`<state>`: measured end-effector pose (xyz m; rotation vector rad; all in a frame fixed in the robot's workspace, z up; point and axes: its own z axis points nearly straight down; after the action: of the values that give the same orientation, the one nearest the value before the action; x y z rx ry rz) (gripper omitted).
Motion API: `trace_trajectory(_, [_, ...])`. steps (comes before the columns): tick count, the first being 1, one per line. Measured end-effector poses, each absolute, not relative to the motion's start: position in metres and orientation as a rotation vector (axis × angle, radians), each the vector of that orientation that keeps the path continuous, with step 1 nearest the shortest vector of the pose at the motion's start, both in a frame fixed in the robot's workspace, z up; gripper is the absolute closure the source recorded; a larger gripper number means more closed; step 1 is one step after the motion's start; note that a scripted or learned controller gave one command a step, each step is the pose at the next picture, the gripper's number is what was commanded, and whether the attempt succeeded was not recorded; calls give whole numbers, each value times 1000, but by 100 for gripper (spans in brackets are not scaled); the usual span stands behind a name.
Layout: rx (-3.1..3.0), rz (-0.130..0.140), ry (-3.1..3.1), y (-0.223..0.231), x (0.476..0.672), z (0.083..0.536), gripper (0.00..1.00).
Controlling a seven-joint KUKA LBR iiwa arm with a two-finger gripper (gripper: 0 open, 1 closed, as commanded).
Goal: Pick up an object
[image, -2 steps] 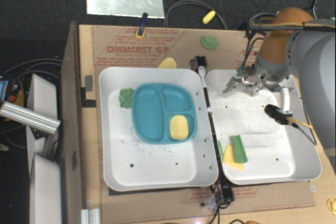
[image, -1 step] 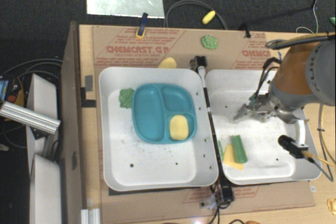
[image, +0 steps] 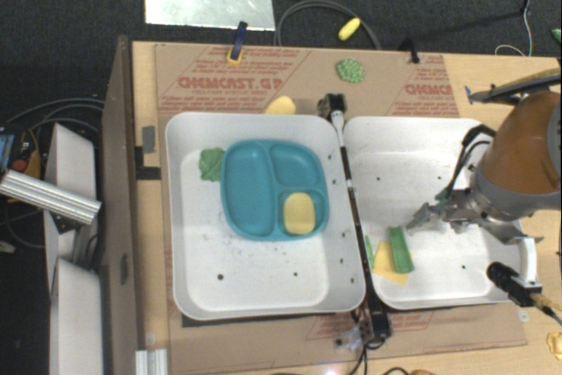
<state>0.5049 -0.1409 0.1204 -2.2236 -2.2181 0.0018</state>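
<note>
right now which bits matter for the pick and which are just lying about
For the pick:
claw, low in the right bin
green piece
yellow piece under it

Lying about:
blue tray in the left bin
yellow item on the tray
green item beside the tray

Most of the right bin's (image: 413,145) floor was left bare, with only a green stick (image: 400,248) and a yellow piece (image: 385,262) lodged together near its front left corner. The left bin's (image: 255,290) middle was taken up by a blue divided plate (image: 263,187), leaving open floor along the front.
</note>
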Motion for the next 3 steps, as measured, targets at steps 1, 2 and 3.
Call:
trace_trajectory(1, [-2213,0,-2228,-86,487,83,0])
trace_trajectory(2, [-2225,-12,-2238,-115,576,176,0])
trace_trajectory(3, [-2220,0,-2220,-90,487,207,0])
